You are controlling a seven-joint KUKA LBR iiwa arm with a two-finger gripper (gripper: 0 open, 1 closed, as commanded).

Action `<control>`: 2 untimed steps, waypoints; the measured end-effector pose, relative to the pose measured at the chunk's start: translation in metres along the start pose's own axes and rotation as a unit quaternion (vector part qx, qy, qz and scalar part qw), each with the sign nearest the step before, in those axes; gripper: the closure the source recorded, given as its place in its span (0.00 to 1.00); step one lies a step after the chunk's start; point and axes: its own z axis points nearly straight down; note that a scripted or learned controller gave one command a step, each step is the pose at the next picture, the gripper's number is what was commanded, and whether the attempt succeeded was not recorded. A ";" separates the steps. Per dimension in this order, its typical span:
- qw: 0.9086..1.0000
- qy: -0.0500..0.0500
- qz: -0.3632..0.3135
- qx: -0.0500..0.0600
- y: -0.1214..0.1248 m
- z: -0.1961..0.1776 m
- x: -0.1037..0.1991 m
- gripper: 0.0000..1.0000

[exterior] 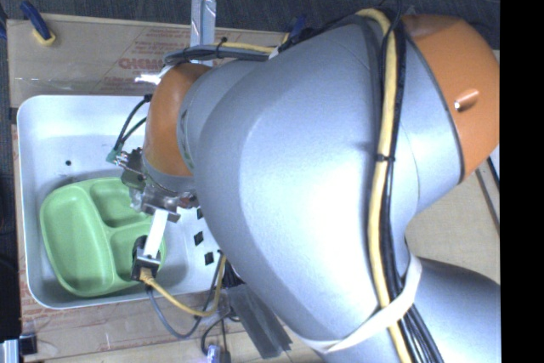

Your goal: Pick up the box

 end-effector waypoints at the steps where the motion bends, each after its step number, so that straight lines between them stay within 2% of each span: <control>1: 1.000 0.003 -0.002 0.000 -0.001 0.000 0.003 0.00; 2: 1.000 -0.004 -0.030 0.003 -0.006 -0.082 -0.082 0.00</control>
